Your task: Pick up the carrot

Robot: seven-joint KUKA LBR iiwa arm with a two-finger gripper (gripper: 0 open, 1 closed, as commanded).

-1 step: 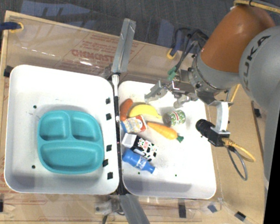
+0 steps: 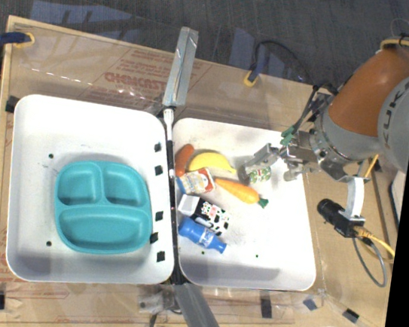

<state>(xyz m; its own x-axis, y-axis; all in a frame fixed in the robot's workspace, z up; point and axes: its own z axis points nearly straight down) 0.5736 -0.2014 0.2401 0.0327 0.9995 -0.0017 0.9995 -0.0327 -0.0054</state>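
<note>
Carrot (image 2: 236, 191): we see it lying in the right bin (image 2: 292, 267), beside the banana (image 2: 212, 161).
Pincer (image 2: 259, 165): we see it hovering just right of the carrot, fingers spread, gripping nothing.
Left bin (image 2: 28, 171): we see a teal tray (image 2: 101, 207).

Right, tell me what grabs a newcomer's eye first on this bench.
The turquoise divided plastic tray sits alone in the left white bin. In the right white bin, small items crowd the left side: an orange carrot, a yellow banana, a blue bottle. The grey gripper hovers just above the carrot.
</note>
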